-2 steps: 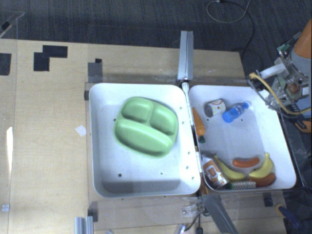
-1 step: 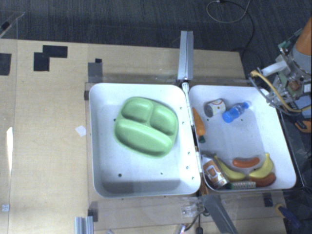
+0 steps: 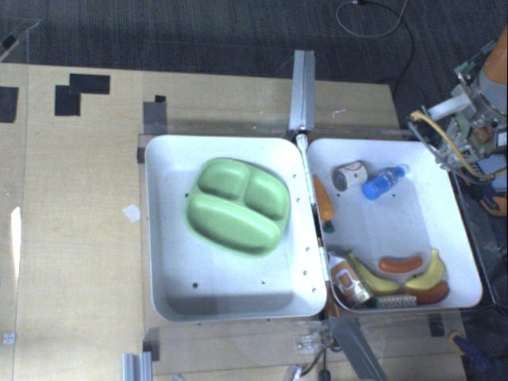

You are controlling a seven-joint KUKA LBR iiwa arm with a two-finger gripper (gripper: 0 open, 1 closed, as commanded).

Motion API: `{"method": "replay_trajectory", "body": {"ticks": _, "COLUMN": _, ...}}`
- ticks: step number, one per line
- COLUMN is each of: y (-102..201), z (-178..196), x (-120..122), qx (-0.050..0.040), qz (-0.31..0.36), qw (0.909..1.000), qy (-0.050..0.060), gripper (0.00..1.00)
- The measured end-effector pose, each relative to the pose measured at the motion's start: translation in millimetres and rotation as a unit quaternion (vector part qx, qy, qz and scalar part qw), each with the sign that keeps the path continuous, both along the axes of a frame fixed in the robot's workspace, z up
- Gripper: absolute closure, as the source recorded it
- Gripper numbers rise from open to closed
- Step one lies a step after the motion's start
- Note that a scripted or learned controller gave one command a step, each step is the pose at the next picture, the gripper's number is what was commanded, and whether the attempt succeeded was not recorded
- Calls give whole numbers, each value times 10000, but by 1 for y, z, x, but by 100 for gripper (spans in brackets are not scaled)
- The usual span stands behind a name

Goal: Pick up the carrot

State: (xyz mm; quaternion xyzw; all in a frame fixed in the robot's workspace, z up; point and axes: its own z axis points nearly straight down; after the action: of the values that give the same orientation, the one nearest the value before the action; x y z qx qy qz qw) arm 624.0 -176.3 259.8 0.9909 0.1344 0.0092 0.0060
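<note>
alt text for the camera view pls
The carrot lies against the right bin's left wall, with a can, blue bottle and bananas nearby. A green divided plate sits in the left bin.

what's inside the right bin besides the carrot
Besides the carrot: a small can, a blue bottle, bananas, a sausage, another can. Things beneath that pile are partly covered.

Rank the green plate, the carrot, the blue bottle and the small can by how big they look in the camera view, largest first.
1. Green plate, by far the largest.
2. Carrot, long and thin against the bin wall.
3. Blue bottle.
4. Small can.
The bottle and the can look close in size, so their order is unsure.
</note>
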Motion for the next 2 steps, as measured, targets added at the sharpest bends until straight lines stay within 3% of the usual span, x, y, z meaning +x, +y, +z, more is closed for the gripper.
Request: {"method": "replay_trajectory", "body": {"ticks": 2, "y": 3, "z": 21, "x": 3, "qx": -21, "qz": 109, "qw": 9999, "qy": -34, "gripper": 100}}
